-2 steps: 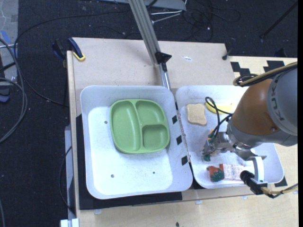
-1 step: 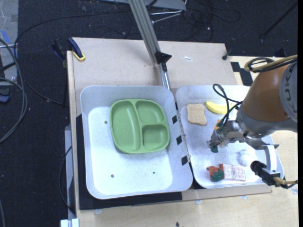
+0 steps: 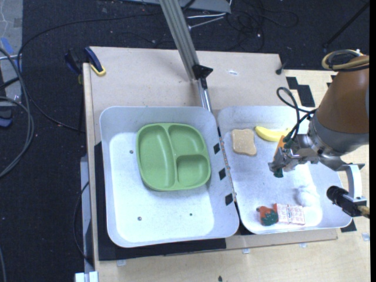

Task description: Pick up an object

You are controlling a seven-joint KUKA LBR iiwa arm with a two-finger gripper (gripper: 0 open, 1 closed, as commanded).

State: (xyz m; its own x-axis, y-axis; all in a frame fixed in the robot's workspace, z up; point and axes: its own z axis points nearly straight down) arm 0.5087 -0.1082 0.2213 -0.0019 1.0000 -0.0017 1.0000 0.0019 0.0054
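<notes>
Your arm (image 3: 343, 113) comes in from the right, and the gripper (image 3: 278, 168) hangs low over the middle of the right bin (image 3: 249, 119). Nothing sits between its fingers; whether they are spread or closed, you cannot tell from this angle. Just beyond the gripper, toward the bin's far side, lies the yellow banana (image 3: 268, 134), and beside that, to its left, a tan slice of bread (image 3: 244, 141). Nearer you, along the front of that bin, you have a red and green toy (image 3: 268, 214) touching a small printed packet (image 3: 291, 214), with a pale white lump (image 3: 305, 195) just behind them. Over in the left bin (image 3: 114, 140), a green divided plate (image 3: 174, 156) lies flat.
</notes>
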